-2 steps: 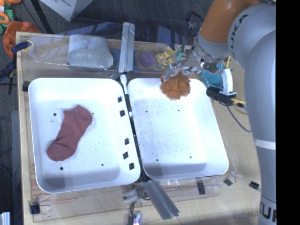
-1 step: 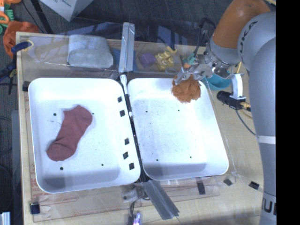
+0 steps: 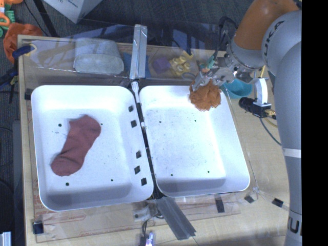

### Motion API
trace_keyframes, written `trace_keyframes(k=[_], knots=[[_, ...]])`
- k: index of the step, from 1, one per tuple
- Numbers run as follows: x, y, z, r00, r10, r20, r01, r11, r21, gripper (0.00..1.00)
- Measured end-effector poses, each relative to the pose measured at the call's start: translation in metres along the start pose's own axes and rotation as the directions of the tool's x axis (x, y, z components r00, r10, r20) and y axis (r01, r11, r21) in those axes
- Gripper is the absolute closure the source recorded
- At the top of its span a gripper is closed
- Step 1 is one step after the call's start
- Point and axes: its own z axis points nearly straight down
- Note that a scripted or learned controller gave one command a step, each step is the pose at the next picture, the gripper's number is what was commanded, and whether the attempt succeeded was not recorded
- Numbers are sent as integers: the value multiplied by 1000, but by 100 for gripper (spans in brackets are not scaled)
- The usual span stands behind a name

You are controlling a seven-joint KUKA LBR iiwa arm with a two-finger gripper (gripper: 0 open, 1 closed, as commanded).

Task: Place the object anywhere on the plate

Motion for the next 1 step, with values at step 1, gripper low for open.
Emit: trace_keyframes(k=[1], knots=[[15, -1, -3, 998, 62, -2, -62, 998, 3, 100]])
